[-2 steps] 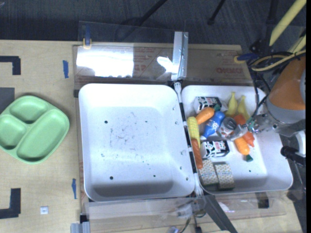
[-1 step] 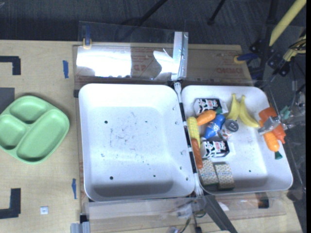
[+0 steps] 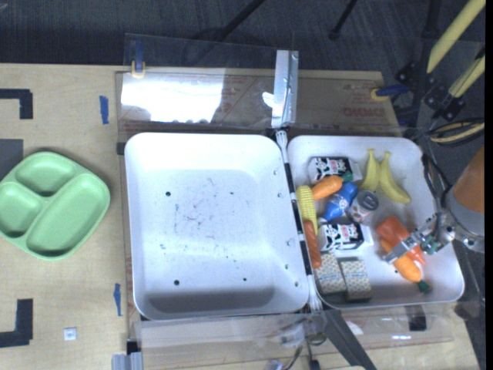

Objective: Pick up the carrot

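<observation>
An orange carrot (image 3: 410, 267) with a dark green end lies near the front right corner of the right bin (image 3: 447, 293). My gripper (image 3: 419, 244) hangs directly over the carrot's upper end, touching or nearly touching it. The arm reaches in from the right edge. A second orange, carrot-like piece (image 3: 327, 185) lies at the bin's back left, between a cow-patterned carton (image 3: 330, 166) and a blue bottle (image 3: 340, 203).
The right bin also holds bananas (image 3: 383, 176), a corn cob (image 3: 306, 201), a red-orange vegetable (image 3: 393, 230) beside the gripper, a second cow-patterned carton (image 3: 341, 237) and two sponges (image 3: 343, 277). The left bin (image 3: 139, 206) sits alongside. A green divided plate (image 3: 51, 204) rests at far left.
</observation>
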{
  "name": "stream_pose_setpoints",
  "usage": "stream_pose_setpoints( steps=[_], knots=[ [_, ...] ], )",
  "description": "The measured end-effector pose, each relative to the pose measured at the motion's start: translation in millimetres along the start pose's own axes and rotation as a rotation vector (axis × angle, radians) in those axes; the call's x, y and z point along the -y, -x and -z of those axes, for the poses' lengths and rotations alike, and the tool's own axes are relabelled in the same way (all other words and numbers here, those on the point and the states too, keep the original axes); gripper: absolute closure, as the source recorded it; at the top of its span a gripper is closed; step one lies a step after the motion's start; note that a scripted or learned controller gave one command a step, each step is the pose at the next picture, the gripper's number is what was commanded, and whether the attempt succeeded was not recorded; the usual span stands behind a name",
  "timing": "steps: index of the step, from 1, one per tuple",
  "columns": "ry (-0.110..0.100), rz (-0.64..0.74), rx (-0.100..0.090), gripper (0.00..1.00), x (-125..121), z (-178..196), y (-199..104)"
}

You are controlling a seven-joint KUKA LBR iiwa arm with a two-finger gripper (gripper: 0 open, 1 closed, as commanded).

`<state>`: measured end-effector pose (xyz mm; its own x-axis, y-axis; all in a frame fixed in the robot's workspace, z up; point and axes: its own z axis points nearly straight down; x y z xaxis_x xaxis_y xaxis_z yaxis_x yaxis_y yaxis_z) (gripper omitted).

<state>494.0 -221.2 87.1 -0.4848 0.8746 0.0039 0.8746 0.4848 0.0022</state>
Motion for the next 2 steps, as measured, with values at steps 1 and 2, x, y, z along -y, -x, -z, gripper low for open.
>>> stream_pose_setpoints(
  steps=[1, 2],
  knots=[
    [0.003, -0.018, 0.007, 1.00, -90, -1, 7],
    [-0.001, 0.058, 0.006, 1.00, -96, 134, 25]
  ],
)
